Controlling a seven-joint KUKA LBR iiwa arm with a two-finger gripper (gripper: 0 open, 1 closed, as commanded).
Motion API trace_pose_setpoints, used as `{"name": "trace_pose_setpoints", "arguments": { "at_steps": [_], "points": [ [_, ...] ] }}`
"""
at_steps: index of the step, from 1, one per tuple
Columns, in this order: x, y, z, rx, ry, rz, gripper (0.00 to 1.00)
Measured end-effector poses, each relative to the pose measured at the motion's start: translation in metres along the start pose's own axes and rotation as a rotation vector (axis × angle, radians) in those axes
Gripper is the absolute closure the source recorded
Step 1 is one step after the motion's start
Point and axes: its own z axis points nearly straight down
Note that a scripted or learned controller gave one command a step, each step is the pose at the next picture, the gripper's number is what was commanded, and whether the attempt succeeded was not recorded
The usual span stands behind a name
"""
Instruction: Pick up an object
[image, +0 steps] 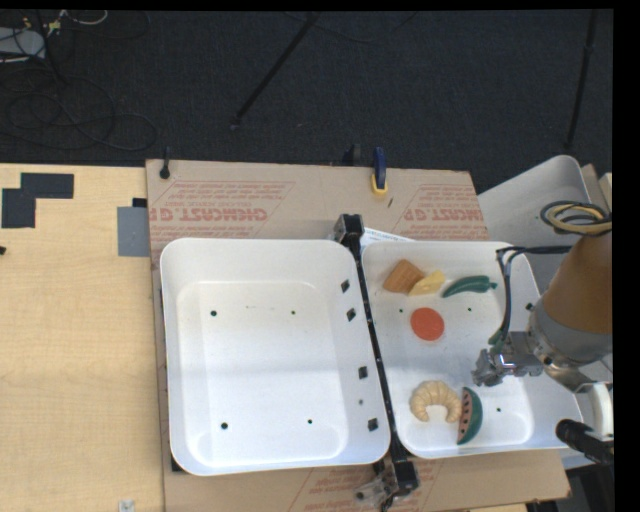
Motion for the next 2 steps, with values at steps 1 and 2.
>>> {"name": "trace_pose_setpoints", "arguments": {
  "at_steps": [1, 2],
  "points": [
    [-0.02, -0.011, 0.049, -0.018, -0.006, -0.001, 1.0],
    [-0.044, -0.012, 0.017, -0.013, -0.005, -0.003, 1.0]
  ]
}}
